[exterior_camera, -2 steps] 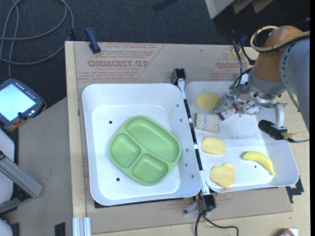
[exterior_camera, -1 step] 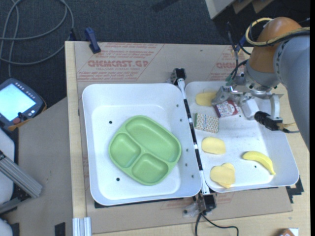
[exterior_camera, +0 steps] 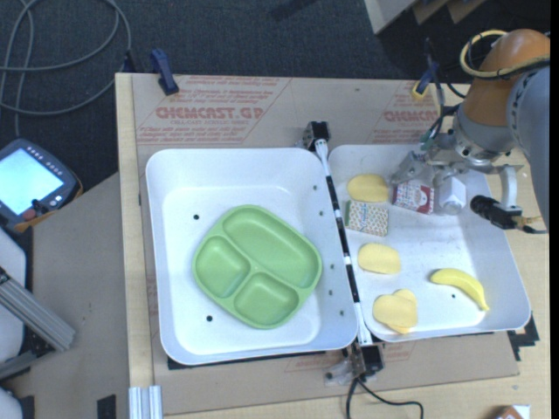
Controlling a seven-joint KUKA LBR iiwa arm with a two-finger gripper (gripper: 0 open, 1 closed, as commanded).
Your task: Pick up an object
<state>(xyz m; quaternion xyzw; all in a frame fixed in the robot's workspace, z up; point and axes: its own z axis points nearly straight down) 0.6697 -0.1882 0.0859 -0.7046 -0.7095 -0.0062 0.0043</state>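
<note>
Two white bins side by side on bench. Left bin (exterior_camera: 175, 182): green divided tray (exterior_camera: 256, 265), three compartments, lying flat near centre, slightly skewed. Right bin (exterior_camera: 502, 273): yellow lump (exterior_camera: 368, 188) at upper left, patterned block (exterior_camera: 367, 218) just below it, touching or nearly so; second yellow lump (exterior_camera: 379, 258) lower down; third, larger yellow piece (exterior_camera: 396, 311) near front edge; banana (exterior_camera: 460, 286) at lower right, well apart from the rest. Small red-and-white carton (exterior_camera: 414, 197) toward back of right bin, beside first yellow lump. Arm in from right, orange band above wrist, gripper (exterior_camera: 434, 180) low over back of right bin, right at carton. Cannot tell pincer state: fingertips lost against carton and wrist hardware, no clear hold visible. Clamps at bench's back edge; cables on dark floor beyond.
</note>
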